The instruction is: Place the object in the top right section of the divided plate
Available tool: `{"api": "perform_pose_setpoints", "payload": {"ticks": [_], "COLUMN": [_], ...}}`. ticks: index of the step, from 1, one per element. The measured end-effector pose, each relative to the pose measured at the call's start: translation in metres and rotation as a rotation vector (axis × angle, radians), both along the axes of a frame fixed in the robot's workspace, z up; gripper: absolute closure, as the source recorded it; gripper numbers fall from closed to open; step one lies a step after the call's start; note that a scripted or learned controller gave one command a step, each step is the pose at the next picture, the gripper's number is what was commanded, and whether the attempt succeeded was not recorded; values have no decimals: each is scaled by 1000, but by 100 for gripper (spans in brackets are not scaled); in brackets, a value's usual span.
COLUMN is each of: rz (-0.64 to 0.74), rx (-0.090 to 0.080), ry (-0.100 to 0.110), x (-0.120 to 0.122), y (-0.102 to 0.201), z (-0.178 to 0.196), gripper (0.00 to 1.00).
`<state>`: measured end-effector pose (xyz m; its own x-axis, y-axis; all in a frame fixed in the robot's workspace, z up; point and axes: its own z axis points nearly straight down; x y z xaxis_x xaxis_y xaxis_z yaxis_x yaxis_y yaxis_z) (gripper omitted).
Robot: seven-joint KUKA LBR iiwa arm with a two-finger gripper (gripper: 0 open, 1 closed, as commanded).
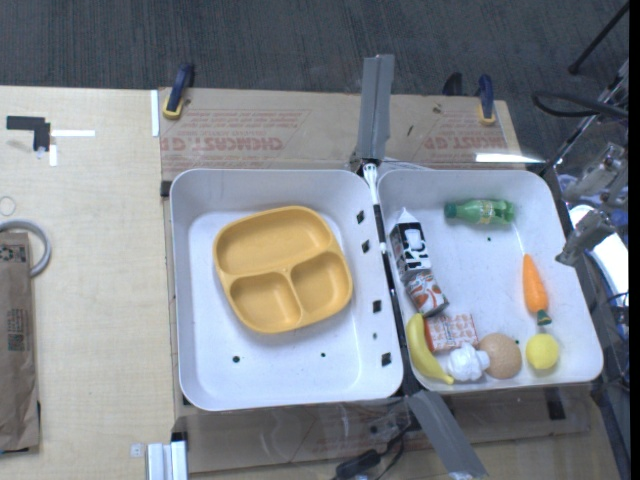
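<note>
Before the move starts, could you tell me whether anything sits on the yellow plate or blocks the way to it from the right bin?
Nothing lies on the plate. Between it and the right bin stand the two bins' rims and the grey divider.

Two blue clamps (180, 86) pin a cardboard sheet (300, 133) at the back of the surface (80, 268); a brown paper bag (15, 338) lies at its left edge.
</note>
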<state>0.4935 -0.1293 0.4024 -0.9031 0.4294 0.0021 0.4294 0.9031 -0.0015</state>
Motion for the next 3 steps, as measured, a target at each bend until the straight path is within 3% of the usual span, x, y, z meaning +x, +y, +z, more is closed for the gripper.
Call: {"api": "perform_pose_setpoints", "payload": {"ticks": [1,2,3], "rz": [84,348,348], "rx": [-1,0,0], "ry": [-2,-4,-4], "x": [7,-5,-5], "y": [-63,-89,-89], "z": [-9,38,38], "gripper": [0,0,0]}}
